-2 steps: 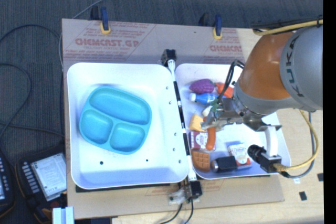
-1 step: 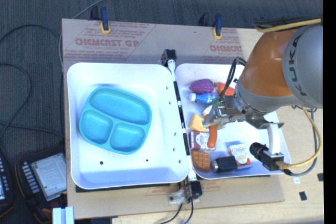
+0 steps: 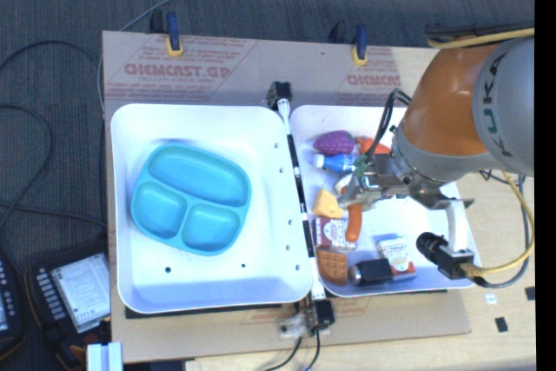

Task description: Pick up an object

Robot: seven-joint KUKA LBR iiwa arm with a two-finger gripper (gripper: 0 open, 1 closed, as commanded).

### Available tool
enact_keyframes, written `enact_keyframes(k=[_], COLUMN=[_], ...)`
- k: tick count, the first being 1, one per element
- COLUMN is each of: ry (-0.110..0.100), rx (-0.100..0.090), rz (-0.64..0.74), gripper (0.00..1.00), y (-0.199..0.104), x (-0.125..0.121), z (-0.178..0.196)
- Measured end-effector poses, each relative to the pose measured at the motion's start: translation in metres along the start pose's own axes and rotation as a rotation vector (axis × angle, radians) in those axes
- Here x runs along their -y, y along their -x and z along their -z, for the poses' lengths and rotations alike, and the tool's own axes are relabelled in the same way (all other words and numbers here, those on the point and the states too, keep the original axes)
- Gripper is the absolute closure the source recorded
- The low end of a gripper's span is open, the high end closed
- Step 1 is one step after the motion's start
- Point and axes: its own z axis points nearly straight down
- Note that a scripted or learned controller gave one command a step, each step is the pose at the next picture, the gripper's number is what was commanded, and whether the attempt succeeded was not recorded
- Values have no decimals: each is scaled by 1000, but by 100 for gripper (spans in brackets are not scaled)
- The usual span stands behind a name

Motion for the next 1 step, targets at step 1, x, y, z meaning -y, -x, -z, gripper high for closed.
enact_keyframes(k=[1], ry=[1], rx=[1], rz=[0], gripper=[100], y=[0], x=[-1], z=[10])
